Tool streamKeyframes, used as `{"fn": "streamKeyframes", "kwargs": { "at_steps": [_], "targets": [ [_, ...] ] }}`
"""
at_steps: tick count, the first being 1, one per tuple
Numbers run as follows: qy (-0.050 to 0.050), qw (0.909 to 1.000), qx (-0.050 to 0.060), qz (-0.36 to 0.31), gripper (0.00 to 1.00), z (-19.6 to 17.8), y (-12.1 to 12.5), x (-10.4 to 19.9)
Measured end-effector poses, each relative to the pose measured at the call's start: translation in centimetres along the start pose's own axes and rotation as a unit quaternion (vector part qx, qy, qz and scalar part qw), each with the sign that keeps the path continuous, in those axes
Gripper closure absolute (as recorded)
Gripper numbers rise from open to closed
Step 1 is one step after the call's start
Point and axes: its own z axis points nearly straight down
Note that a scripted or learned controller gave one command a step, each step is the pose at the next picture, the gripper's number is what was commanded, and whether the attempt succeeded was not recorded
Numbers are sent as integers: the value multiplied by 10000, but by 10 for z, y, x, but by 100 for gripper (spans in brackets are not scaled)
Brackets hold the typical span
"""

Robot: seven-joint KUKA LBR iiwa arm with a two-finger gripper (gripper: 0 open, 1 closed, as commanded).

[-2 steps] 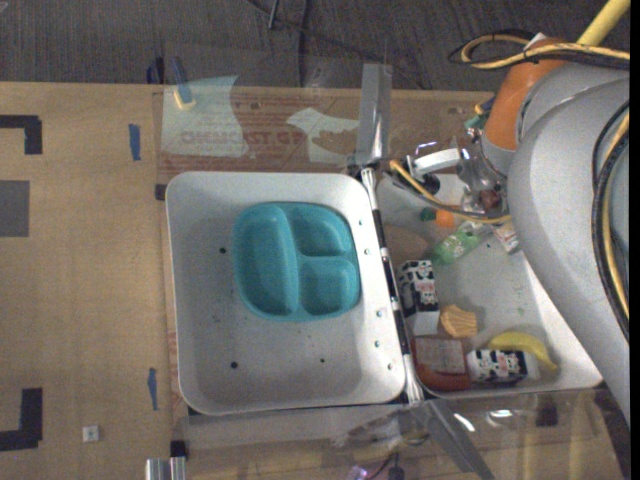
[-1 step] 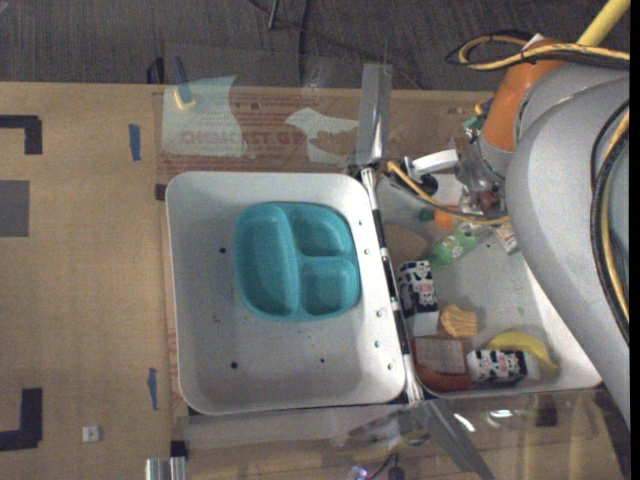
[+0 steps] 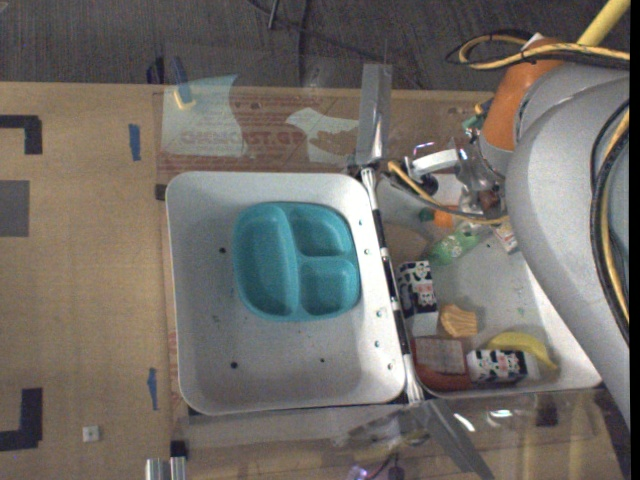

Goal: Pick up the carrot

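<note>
The carrot (image 3: 443, 218) shows as a small orange tip at the far end of the right bin (image 3: 520, 298), lying against a green object (image 3: 455, 243). My gripper (image 3: 468, 196) hangs just above and to the right of it, at the end of the grey arm with the orange band (image 3: 510, 103). Cables and the wrist hide most of the gripper and part of the carrot. Nothing can be seen held between the fingers.
A teal divided plate (image 3: 297, 259) lies in the left bin (image 3: 200, 348). The right bin also holds two cow-patterned cartons (image 3: 417, 286) (image 3: 497, 365), a tan slice (image 3: 458, 320), a banana (image 3: 525, 345) and a reddish item (image 3: 440, 373). The arm covers that bin's right side.
</note>
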Motion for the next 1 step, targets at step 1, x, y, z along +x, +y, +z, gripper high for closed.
{"fn": "streamKeyframes", "kwargs": {
  "at_steps": [1],
  "targets": [
    [-1, 10000, 15, 12, 100, 0, 2, 0]
  ]
}}
